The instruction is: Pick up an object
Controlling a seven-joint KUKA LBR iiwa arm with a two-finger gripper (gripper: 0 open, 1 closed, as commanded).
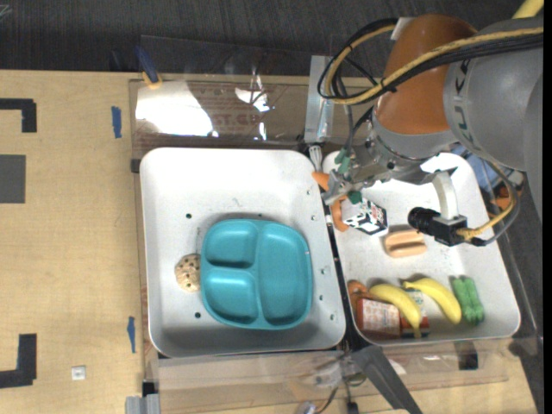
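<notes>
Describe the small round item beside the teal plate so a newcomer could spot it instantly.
Start at the left white bin, which holds a teal divided plate. Against the plate's left edge lies a cookie. It is small, round, tan and speckled, the only loose item in that bin.

Two bins side by side on surface (60, 274). Left bin (172, 179): divided tray (256, 272) at centre; cookie (187, 272) touching tray at 9 o'clock. Right bin (496, 291): hand (349, 192) at 10 o'clock corner, just beside shared wall; hot dog (404, 244) mid-bin; along 6 o'clock wall, bottle (377, 315) leftmost, two bananas (418, 300) right of it, pepper-like item (471, 300) at 4 o'clock.
</notes>
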